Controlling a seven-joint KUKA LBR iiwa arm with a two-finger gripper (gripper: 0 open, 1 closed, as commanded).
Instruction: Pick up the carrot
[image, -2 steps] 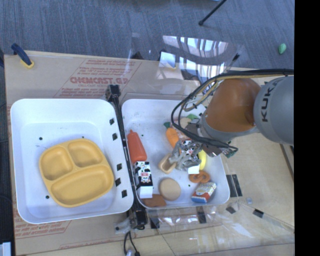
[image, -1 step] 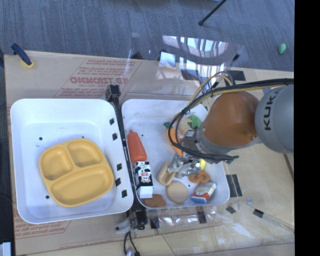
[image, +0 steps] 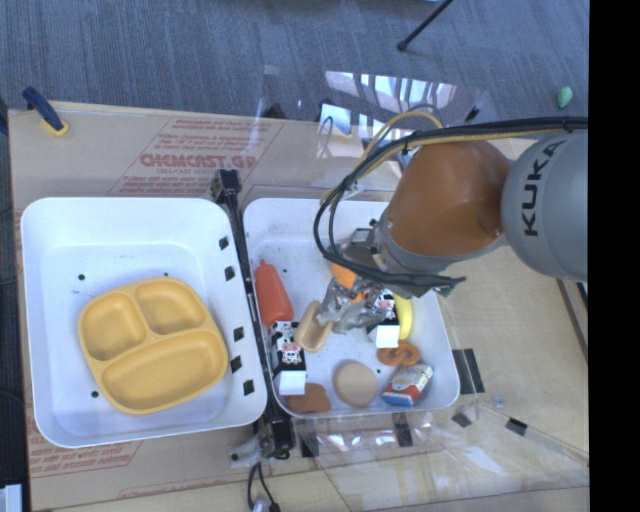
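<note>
The carrot is lying along the left wall of the right bin, at about nine o'clock from the bin's centre, with its narrow end pointing toward twelve. I am taking this long orange-red tapered piece for the carrot, though the slanted view is leaving that a little unsure. It is looking like a light, stiff plastic toy with a smooth and probably slippery skin. A grip across the thick lower half is looking safer than one on the taper, where it could squirt out. The wall is crowding one side.

The gripper is hanging over the bin's middle, at three o'clock from the carrot and apart from it. Whether it is open or closed I cannot tell.

Counting: one carrot, two bins, and one yellow divided plate sitting in the left bin. At the right bin's six o'clock edge, one round tan piece and one small can are lying.
</note>
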